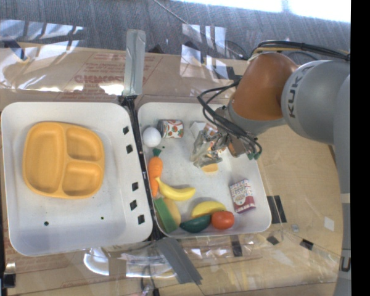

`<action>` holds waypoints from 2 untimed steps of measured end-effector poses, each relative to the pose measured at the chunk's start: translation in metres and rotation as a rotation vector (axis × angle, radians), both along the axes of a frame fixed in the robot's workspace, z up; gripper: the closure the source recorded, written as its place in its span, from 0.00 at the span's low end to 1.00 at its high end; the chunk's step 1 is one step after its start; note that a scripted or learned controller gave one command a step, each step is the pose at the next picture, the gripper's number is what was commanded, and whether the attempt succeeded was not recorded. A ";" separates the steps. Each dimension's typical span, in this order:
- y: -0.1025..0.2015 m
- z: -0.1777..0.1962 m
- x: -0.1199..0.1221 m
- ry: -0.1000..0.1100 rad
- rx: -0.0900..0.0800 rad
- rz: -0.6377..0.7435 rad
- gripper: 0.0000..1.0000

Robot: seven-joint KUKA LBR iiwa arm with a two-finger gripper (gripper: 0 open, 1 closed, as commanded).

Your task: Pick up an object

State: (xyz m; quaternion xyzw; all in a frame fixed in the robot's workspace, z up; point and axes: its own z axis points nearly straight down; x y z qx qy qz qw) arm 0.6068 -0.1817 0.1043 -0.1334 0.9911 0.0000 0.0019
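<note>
My gripper hangs over the upper middle of the right bin, its metal tip pointing down and left. A small yellow block lies just under the tip; I cannot tell whether they touch. A small can and a white ball lie to the gripper's left. Lower in the bin are a carrot, a banana, a red and white packet, a yellow fruit, a tomato and a dark green vegetable.
The left bin holds a yellow divided plate. The arm's orange band and grey link cover the right bin's upper right corner. Cables loop around the wrist.
</note>
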 end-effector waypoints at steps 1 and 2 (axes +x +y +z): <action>-0.004 0.165 0.053 -0.013 -0.006 0.076 1.00; 0.065 0.063 0.049 0.010 0.003 0.069 1.00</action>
